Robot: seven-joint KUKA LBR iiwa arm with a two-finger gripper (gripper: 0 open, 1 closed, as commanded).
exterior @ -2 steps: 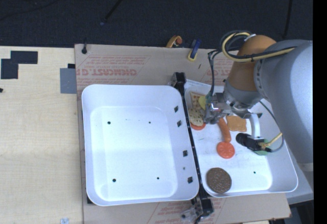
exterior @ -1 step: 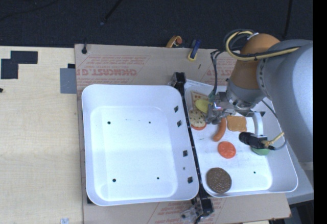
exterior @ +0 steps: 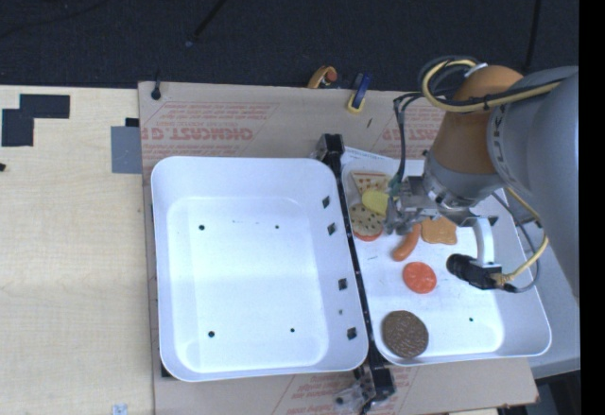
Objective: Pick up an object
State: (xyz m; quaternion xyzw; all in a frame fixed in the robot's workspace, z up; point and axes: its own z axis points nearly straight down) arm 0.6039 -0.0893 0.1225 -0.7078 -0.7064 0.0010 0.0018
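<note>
Several toy foods lie in the right bin [exterior: 529, 333]; the gripper [exterior: 408, 207] hangs above them, its state impossible to tell.

Light wooden bench [exterior: 66, 243] under cardboard sheet [exterior: 236, 115] bearing two white bins [exterior: 246, 361].

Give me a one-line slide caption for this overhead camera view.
KUKA arm's gripper lowered into the right bin among toy food items, near an orange carrot, red tomato and brown cookie.
</note>
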